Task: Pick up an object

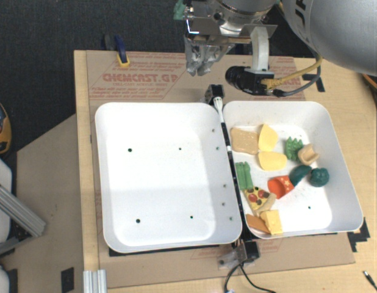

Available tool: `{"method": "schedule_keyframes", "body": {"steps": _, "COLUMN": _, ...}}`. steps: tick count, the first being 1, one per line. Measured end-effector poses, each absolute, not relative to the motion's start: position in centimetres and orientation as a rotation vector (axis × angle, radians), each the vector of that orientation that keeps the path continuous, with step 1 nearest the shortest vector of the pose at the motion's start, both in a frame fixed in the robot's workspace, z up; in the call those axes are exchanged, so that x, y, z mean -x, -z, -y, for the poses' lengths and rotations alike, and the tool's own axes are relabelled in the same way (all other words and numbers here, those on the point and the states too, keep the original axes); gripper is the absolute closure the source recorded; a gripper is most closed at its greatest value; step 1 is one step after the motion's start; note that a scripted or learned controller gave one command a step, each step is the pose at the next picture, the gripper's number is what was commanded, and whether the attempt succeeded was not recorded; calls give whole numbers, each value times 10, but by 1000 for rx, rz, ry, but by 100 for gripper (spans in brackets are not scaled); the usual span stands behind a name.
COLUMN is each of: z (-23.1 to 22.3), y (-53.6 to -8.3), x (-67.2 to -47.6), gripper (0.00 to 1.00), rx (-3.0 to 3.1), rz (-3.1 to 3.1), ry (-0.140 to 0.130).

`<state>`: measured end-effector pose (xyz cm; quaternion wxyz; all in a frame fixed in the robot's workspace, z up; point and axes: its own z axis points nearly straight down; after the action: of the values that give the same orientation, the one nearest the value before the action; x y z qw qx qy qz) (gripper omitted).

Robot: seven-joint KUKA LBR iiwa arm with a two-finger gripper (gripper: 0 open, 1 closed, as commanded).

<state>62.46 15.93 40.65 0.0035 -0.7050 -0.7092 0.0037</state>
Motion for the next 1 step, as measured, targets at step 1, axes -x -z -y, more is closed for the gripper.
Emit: {"method": "schedule_keyframes", "body": {"steps": 1, "z": -181, "y": -544, "x": -639, "gripper": 100, "rx": 2224, "rz": 2232, "ry": 25}}
